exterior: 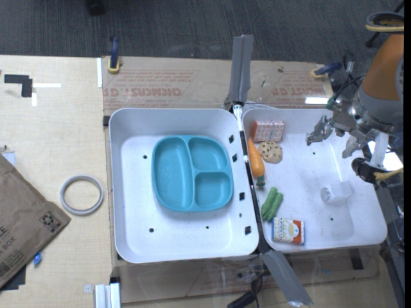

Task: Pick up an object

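Fingers of the gripper [334,136] stand spread apart with nothing between them, hanging over the upper right part of the right bin [359,233], so the pick is not yet made.

Going left to right: far to the fingers' left, in the other bin, lies the blue divided plate [192,172], well out of reach of this step. Nearer, along the right bin's left wall, sit the pink box [268,131] and the cookie [270,151], both left of the fingers and roughly level with them; the carrot [256,161] lies just below and left of the cookie, touching the wall. Lower left of the fingers are the green pods [271,203] and the small carton [288,230].

The cookie looks the closest fair target, I judge: it lies apart from the wall, though close beside the pink box. To do this well, shift left, centre the open fingers over it, descend straight, and close only once both tips flank it.
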Robot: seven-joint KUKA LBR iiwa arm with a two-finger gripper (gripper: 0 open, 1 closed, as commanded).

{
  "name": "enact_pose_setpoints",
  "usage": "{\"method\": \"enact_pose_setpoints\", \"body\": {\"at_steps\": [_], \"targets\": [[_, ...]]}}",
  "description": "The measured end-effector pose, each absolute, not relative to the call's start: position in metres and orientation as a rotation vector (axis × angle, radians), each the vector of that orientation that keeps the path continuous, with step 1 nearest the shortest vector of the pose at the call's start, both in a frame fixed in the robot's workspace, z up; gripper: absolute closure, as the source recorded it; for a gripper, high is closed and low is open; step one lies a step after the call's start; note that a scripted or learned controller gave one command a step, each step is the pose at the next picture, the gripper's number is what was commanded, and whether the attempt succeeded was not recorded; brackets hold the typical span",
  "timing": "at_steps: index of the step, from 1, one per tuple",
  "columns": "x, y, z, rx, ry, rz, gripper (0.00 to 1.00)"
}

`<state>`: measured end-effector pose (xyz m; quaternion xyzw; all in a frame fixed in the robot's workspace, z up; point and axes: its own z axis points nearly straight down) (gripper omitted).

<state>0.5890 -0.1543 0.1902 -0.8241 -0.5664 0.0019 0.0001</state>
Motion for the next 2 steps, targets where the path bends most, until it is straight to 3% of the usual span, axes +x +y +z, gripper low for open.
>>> {"method": "enact_pose_setpoints", "body": {"at_steps": [1, 2], "targets": [[0.513, -0.189, 0.194, -2.539, -1.844, 0.007, 0.0], [0.586, -0.116, 0.102, -2.436, -1.98, 0.006, 0.0]]}}
